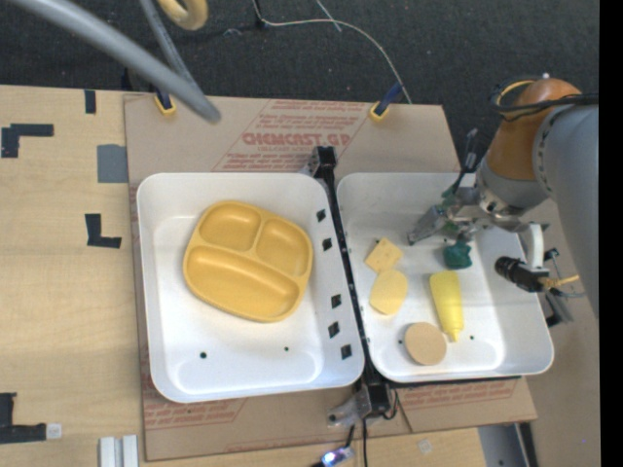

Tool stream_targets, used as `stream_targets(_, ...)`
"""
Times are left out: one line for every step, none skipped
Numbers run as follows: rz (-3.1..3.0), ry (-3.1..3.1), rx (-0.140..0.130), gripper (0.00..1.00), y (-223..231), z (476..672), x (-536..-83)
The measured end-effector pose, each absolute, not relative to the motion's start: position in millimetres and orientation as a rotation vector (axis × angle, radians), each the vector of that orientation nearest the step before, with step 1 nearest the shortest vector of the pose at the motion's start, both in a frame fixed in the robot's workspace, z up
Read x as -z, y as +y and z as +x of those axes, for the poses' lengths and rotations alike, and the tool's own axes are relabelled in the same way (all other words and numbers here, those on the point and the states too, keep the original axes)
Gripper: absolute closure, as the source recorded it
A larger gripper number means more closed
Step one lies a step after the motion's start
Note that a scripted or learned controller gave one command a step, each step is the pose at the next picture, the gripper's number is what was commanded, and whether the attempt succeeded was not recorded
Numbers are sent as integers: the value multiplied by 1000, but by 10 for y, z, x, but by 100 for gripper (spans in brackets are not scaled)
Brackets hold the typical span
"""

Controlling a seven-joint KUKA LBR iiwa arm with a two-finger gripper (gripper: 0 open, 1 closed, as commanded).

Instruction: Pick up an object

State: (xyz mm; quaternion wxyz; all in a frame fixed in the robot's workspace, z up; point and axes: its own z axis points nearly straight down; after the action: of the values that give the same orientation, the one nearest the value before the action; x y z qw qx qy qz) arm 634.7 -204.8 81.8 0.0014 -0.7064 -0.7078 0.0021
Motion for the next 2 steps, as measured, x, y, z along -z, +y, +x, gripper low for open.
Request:
stream_targets(-2216,-2224,-11,100,-2057,6349,-896)
stream_targets(-2218,-2219,-3,100,-2058,6285,-1298)
